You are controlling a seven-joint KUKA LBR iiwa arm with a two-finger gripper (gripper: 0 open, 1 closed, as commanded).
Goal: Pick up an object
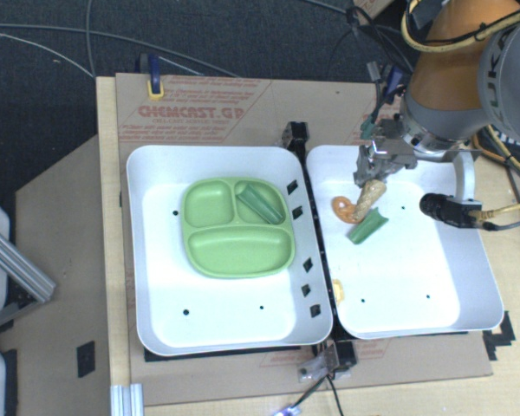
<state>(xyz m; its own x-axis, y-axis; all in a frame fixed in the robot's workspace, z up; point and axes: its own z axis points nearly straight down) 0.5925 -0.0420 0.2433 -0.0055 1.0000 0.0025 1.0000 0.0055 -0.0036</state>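
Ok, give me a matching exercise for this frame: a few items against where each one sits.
Items:
1. green plate
2. green block
3. clamp
4. claw

Places:
A. board's far-left corner
B. left bin
C. over the tan piece, right bin
D. right bin floor, beside the tan piece

Pairs: 1-B, 2-D, 3-A, 4-C

Both bins (156, 258) are plain white, with a few small black dots on their floors. The divided plate (238, 230) in the left bin is light green, and the piece (262, 201) in its upper right compartment is a darker green. In the right bin, near the left edge, there's a tan piece (370, 199), an orange one (342, 206) and a green block (367, 227). Arm (455, 50) is orange and grey. Bench (208, 102) is brown cardboard with red lettering.
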